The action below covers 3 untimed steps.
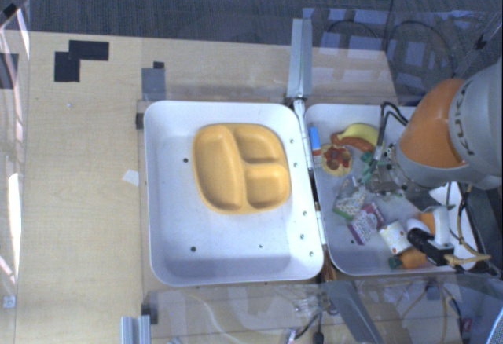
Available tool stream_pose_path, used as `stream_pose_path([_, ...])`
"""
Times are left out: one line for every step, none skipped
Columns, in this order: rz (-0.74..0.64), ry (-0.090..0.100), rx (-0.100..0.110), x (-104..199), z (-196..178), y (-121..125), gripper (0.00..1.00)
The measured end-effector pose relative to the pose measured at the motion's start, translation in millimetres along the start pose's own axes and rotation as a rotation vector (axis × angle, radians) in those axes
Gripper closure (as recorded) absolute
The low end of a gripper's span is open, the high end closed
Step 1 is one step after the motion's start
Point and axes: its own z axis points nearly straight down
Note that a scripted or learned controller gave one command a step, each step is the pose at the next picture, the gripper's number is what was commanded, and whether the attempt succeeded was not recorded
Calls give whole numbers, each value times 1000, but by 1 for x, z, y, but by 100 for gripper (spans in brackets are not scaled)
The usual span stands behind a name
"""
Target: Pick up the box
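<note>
In the right bin (334, 252), a small flat box (365, 222) with a purplish, speckled face lies tilted near the middle. The gripper (376, 171) hangs low over the bin's centre under the arm's orange band (428, 134). It sits just above and up-right of the box, among the clutter. A green and white packet (346, 203) lies between the gripper and the box. I see nothing lifted off the bin floor.
A yellow divided tray (240, 166) lies in the left bin (181, 248). The right bin also holds a banana (357, 131), a red toy (338, 156), a blue pen (314, 137) by the divider, a white cylinder (394, 237) and an orange item (412, 258).
</note>
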Motion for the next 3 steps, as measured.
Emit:
stream_pose_path([19,-7,-12,12,-2,-38,0])
stream_pose_path([14,-8,-21,12,-15,-34,100])
stream_pose_path([174,-4,6,1,-8,7,100])
